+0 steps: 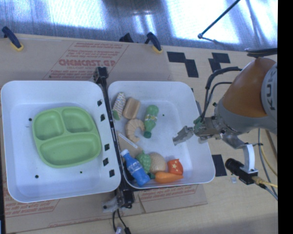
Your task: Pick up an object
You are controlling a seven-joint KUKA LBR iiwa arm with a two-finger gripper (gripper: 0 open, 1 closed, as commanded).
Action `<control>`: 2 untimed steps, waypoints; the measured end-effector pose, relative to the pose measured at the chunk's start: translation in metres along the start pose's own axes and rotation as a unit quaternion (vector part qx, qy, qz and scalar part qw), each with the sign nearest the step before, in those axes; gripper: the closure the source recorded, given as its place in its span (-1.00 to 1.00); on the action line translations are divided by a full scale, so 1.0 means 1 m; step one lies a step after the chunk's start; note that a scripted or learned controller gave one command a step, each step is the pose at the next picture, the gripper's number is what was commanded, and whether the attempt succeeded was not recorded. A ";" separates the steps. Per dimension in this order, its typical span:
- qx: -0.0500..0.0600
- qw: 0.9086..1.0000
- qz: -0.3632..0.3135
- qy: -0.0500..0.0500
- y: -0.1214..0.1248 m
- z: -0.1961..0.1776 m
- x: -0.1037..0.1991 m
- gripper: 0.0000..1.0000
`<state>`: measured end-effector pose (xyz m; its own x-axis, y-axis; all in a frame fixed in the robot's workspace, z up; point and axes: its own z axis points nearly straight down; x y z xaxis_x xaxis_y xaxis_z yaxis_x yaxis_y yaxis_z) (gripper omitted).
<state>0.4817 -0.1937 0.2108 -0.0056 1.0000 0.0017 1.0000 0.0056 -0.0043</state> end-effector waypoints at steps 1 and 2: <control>0.001 1.000 -0.002 0.000 0.090 0.100 0.057 -1.00; 0.001 1.000 -0.003 0.000 0.090 0.089 0.057 1.00</control>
<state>0.5715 -0.1362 0.1220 -0.0115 0.9999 0.0008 0.9999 0.0116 -0.0066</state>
